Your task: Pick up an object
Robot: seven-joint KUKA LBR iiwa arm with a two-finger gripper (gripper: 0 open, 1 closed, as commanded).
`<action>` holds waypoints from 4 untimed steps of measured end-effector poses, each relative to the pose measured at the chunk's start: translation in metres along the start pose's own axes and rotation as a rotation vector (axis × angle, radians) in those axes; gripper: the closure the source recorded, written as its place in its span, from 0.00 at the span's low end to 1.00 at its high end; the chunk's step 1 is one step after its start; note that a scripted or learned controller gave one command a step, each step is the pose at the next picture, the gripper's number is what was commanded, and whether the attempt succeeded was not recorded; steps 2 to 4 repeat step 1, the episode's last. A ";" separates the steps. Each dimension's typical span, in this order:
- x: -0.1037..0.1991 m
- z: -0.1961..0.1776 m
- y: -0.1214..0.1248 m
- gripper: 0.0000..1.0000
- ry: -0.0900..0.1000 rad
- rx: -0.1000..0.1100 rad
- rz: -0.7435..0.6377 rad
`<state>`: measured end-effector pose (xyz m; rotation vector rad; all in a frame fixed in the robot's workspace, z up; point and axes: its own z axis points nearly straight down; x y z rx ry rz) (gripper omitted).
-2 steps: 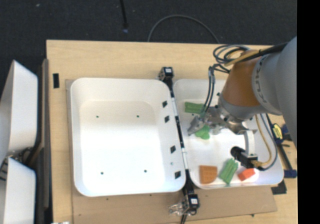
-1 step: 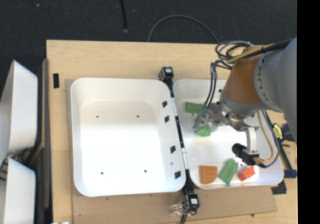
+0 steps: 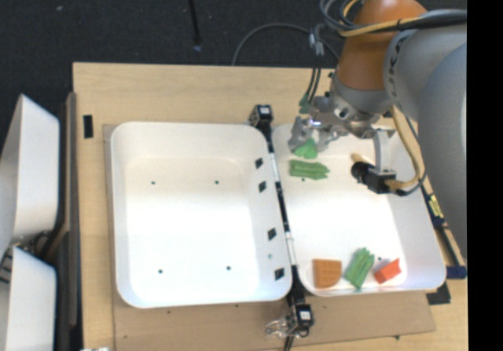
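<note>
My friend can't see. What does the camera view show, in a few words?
A grey and orange robot arm reaches its gripper down to a green toy at the back of the right white bin. An orange block, another green piece and a red piece lie at its front.

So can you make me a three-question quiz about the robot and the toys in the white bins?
1. Where is the end effector?
A. over the left bin
B. at the far end of the right bin
C. off the bench

2. How many green things lie in the right bin?
A. one
B. three
C. five

3. How does the orange block sit?
A. flat on the bin floor
B. lifted in the air
C. on top of the arm

Answers:
1 B, it hangs by the far rim.
2 B, two green pieces near the end effector, one green piece at the near end.
3 A, it rests beside the red piece.
</note>
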<state>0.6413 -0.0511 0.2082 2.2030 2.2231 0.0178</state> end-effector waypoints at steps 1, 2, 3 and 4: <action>0.103 0.007 -0.013 1.00 0.004 0.016 -0.003; 0.103 0.007 -0.013 1.00 0.004 0.016 -0.003; 0.103 0.007 -0.013 1.00 0.004 0.016 -0.003; 0.103 0.007 -0.013 1.00 0.004 0.016 -0.003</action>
